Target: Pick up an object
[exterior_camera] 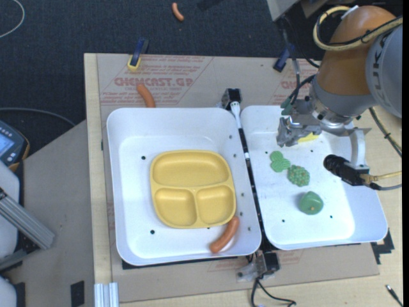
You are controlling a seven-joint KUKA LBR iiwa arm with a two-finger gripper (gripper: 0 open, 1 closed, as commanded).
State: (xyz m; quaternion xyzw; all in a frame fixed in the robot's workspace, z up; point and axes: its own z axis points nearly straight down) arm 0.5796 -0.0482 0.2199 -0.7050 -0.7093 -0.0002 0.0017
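The camera view looks down on two shallow white bins side by side on a brown board. The left bin holds a yellow plate with three compartments, lying about in the middle. A sausage lies just beside the near right corner of the plate, on the bin floor, touching or almost touching the plate edge.

The right bin holds the green things. A small green piece lies toward the left side of this bin. Just to the right and a little nearer is a rough green piece like broccoli. Nearer again and to the right lies a round green object, apart from the other two.

The arm comes in from the right, and its claw hangs over the far left part of the right bin. All three green things lie on the near side of the claw; the small green piece is the closest, just near of it, and the round one is the farthest away. I cannot tell how far the claw is open, and nothing is seen held in it. Something yellow shows just to the right of the claw, but I cannot tell what it is.

Outside the bins, a second sausage lies on the board beyond the far edge of the left bin, and a small orange piece lies on the dark floor farther away.
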